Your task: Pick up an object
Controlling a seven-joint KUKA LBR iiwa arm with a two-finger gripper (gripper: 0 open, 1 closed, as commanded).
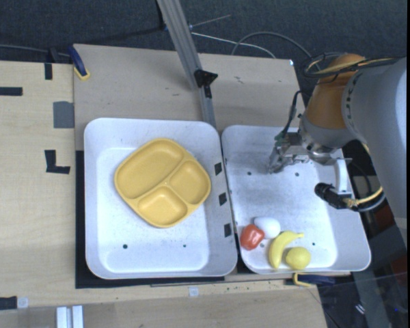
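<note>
In the right bin, near its front edge, lie a red tomato-like piece, a white egg-shaped piece, a yellow banana and a yellow lemon, all close together. My gripper hangs over the far part of the same bin, well away from that cluster, fingers pointing down toward the bin floor. Nothing shows between the fingers. The wrist with its orange band rises to the right.
The left bin holds a yellow divided plate lying tilted. A grey metal pole runs from the top down to the bins' far edge. A black cable hangs by the arm.
</note>
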